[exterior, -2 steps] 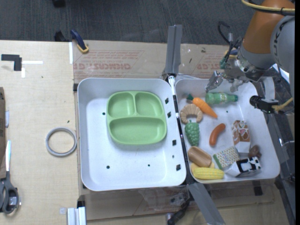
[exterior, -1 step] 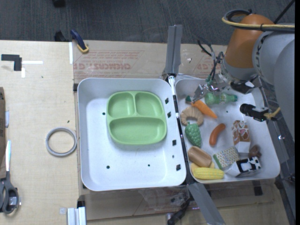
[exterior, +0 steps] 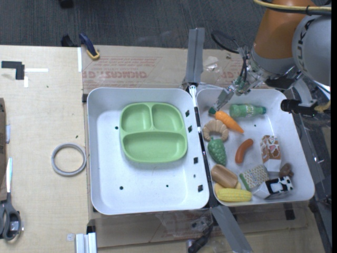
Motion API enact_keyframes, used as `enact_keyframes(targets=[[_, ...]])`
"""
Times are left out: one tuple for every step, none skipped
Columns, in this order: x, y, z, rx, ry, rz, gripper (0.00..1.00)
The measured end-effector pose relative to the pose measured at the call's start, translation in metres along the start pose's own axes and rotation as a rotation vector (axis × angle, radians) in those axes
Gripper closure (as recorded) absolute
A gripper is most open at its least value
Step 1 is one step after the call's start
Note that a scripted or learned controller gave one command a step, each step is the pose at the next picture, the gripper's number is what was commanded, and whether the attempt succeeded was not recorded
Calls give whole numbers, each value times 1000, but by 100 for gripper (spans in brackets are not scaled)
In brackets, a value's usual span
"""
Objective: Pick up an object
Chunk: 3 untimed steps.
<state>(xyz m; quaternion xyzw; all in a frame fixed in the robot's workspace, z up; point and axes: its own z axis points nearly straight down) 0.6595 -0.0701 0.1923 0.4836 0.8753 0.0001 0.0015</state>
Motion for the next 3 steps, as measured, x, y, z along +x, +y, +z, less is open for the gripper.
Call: enact_keyframes(targets=[[-38,-22,93,-5,-6,-132,0],[-39,-22,84,-7,-7,-130,100],[32,2,0,1,1,8,100]])
